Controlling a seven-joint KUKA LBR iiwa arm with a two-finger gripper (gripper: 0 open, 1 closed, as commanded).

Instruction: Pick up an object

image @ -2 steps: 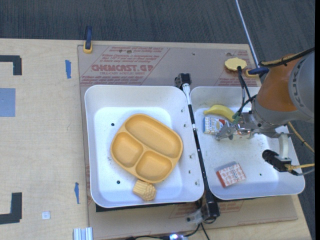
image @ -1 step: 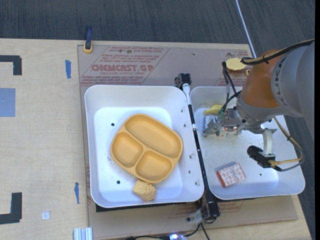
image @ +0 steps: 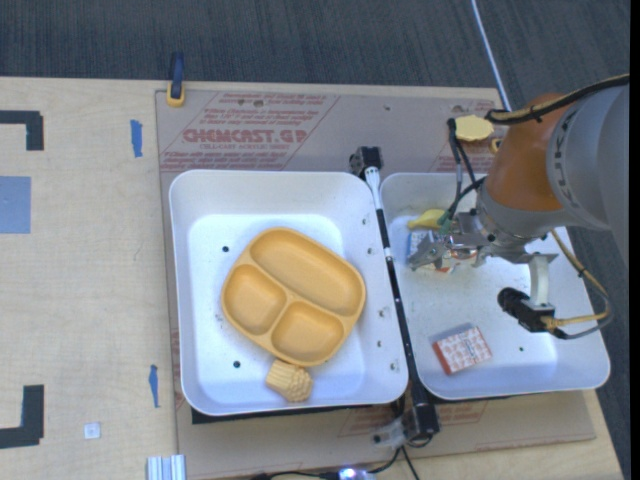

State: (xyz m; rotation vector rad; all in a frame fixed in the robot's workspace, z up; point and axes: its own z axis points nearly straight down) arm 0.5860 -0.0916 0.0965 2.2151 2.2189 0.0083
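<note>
Camera view: the arm [image: 560, 168] reaches in from the right and its gripper [image: 437, 253] sits low in the right bin [image: 560, 368], near that bin's left wall. Cannot tell the gripper's state; the tip is a cluttered blur of metal and wires. Just beside the tip lie a small blue-and-white item [image: 417, 238] and a yellow piece [image: 432, 218], likely the pick target, but whether either is touched is unclear. To do this step well, in my judgement: centre the gripper over 1 item only, stay off the bin wall, close fully before lifting, then lift straight up so nothing drags. The crowding of the 2 small items near the wall makes a miss or a double grab a real risk. Also in the right bin: a flat red-patterned card [image: 462, 349], lying well apart toward the near edge, an easier open target. The left bin [image: 200, 298] holds a yellow 3-compartment plate [image: 292, 295], tilted diagonally, compartments bare, and a toy corn cob [image: 288, 379] touching the plate's near edge. Both bins rest on the bench [image: 80, 298].
</note>
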